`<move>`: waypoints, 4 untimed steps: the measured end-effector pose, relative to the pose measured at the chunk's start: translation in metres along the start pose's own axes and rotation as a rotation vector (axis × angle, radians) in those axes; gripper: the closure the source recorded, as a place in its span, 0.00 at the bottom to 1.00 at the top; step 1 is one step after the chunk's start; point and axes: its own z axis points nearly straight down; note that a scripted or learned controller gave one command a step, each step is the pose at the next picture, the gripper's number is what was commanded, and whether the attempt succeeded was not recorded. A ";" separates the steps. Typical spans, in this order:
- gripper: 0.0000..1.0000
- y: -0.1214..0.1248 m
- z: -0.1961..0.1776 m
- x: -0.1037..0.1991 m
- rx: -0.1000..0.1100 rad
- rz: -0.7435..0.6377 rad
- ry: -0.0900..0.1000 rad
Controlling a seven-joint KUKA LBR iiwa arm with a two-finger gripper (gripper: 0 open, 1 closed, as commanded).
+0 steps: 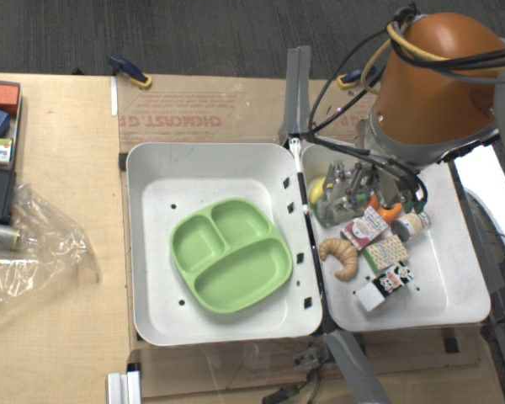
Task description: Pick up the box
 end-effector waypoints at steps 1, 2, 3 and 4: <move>1.00 -0.001 -0.009 -0.001 -0.001 0.004 -0.003; 1.00 0.074 -0.010 0.005 -0.001 -0.400 0.001; 1.00 0.116 0.028 0.010 -0.002 -0.709 0.002; 1.00 0.126 0.066 -0.033 -0.003 -1.048 0.000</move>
